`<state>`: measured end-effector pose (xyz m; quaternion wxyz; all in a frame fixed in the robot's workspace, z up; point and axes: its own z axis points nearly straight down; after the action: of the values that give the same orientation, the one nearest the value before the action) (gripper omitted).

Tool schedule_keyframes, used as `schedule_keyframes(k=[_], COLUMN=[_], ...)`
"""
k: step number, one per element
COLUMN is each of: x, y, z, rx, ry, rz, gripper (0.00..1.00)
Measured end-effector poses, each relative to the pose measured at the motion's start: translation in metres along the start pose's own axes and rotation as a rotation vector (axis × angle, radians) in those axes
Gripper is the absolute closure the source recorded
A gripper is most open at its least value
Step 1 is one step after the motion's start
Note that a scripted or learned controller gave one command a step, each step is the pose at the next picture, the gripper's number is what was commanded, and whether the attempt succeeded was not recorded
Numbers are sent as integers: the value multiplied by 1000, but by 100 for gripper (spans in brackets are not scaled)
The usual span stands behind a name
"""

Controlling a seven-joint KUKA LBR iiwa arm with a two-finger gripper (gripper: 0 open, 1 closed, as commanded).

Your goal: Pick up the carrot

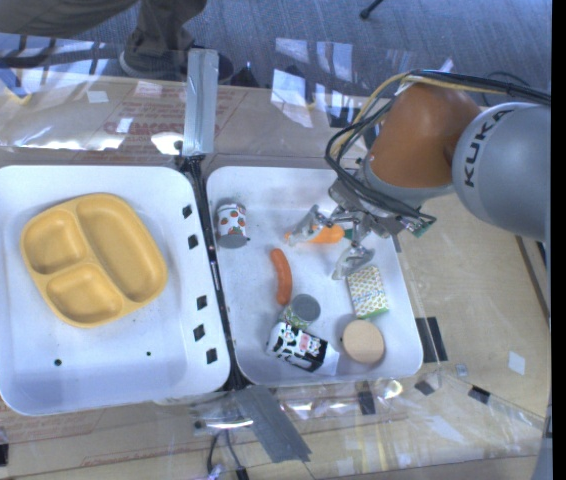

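1. White plastic bins sit side by side on the bench: the left bin (23, 368) and the right bin (253, 183), meeting at a shared wall fitted with black clips.
2. Left bin contents: one yellow divided plate (93, 258) with three compartments, lying in the upper half of the bin.
3. Arm: the grey KUKA arm (503, 168), with its orange band (418, 138) above the wrist, reaches in from the right and stands over the upper right part of the right bin.
4. Gripper (335, 236): its metal fingers are spread moderately, one tip to the left and one lower right. A small orange carrot (325, 234) lies between them, against the fingers. Whether it is raised off the bin floor cannot be told.
5. Right bin, upper left: a small white cup with red-brown spots (230, 222), close to the shared wall.
6. Right bin, centre: an orange-red sausage (282, 273), lying lengthwise, below and left of the gripper, apart from it.
7. Right bin, right side: a pale green patterned block (367, 291), just below the lower fingertip.
8. Right bin, lower edge: a black-and-white cow-patterned can (298, 345) on its side, a grey round lid (305, 308) just above it, and a tan round disc (363, 342) to its right.
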<state>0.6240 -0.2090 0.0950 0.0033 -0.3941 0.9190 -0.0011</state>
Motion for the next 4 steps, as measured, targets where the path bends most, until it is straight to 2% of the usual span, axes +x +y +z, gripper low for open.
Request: schedule_keyframes(k=[1, 2, 3, 4], x=[-2, -2, -4, 50], y=[-1, 0, -1, 53], z=[-12, -11, -23, 4], rx=[4, 3, 8, -10], ry=[-3, -3, -8, 4], rz=[-3, -3, -6, -362], gripper=[100, 0, 100, 100])
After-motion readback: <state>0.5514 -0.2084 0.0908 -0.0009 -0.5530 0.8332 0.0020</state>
